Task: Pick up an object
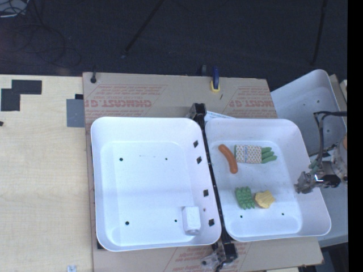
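Hovering pincer (304,184) at right bin (306,152) rim | grip unclear | centre open

Looks like a robotics lab: two white bins (147,130) clamped side by side on a cardboard sheet (170,98), plywood bench (39,180), loose cables (34,16) over dark floor.

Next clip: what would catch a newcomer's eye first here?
The coloured items in the right bin: an orange sausage beside a patterned packet with green ends, and below them a green block touching a yellow piece. A lone white block sits in the left bin, and the gripper sits at the right bin's right rim.
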Tool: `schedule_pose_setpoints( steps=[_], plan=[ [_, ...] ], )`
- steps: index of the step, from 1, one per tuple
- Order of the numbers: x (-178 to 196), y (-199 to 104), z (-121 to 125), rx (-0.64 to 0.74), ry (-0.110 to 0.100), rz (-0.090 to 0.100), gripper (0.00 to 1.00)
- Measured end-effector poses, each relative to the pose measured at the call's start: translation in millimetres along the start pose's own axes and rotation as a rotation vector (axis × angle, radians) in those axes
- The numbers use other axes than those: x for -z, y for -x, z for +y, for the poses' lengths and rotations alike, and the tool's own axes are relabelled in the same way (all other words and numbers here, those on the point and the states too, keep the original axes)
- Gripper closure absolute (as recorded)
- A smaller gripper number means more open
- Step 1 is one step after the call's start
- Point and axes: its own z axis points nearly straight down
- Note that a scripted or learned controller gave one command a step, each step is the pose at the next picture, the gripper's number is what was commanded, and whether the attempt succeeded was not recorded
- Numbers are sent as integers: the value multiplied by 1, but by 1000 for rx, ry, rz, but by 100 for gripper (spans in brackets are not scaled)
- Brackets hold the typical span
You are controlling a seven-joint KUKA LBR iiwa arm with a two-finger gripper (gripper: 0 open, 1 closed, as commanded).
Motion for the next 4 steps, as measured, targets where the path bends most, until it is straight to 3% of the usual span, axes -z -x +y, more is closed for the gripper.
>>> schedule_pose_setpoints(
  steps=[1, 2, 3, 4],
  plan=[
    [140, 7, 4, 9, 9, -1, 100],
    [85, -55, 70, 15, -7, 7, 100],
    [38, 8, 8, 0, -12, 6, 100],
    [136, 5, 79, 12, 8, 0, 100]
  ],
)
